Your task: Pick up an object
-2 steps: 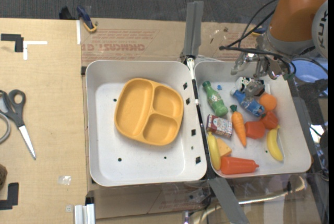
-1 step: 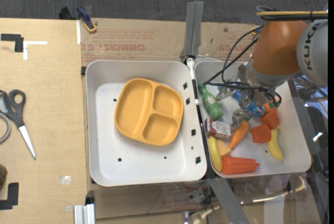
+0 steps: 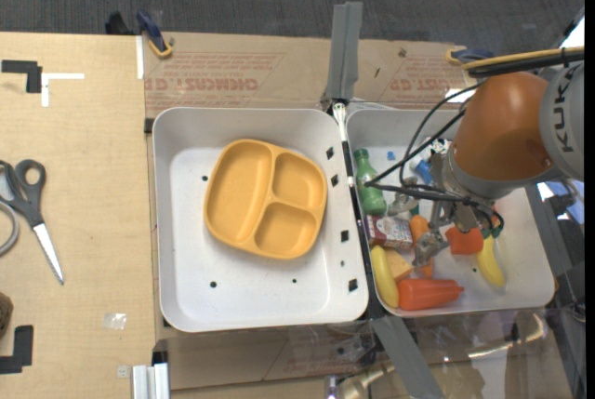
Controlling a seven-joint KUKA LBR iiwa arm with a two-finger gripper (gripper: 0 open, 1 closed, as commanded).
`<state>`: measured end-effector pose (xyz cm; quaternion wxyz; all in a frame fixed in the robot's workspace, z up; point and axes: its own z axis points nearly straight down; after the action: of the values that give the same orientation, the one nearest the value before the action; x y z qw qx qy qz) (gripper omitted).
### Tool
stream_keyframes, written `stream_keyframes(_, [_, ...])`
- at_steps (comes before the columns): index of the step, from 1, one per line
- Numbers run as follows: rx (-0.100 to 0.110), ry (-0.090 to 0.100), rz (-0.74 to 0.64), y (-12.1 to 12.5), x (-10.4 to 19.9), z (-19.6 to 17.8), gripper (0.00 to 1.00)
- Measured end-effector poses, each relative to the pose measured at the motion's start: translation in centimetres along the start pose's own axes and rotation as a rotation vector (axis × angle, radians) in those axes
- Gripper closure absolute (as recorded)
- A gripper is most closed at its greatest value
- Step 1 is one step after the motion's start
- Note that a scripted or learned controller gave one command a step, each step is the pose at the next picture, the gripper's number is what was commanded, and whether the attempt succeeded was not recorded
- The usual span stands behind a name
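While the arm (image 3: 502,132) reached in from the right, two white bins sat side by side on the bench: the left bin (image 3: 177,230) carried a yellow divided plate (image 3: 265,199), and the right bin (image 3: 530,290) held a heap of toy food. Over that heap hung the gripper (image 3: 444,237); whether it was apart or together could not be told. Near it lay an orange-red pepper (image 3: 426,294), a green bottle (image 3: 366,180) and a yellow banana (image 3: 489,265).

right bin (image 3: 534,293) crowded with toys; left bin (image 3: 186,285) open around yellow plate (image 3: 266,199).
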<state>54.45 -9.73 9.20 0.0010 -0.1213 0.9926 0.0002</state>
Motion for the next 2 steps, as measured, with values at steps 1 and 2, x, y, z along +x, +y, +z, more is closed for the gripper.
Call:
stream_keyframes(1, [0.001,0.000,-0.104,0.3,0.8,0.0,0.00])
stream_keyframes(2, [0.001,-0.003,0.013,-6.4,-5.3,-0.2,0.00])
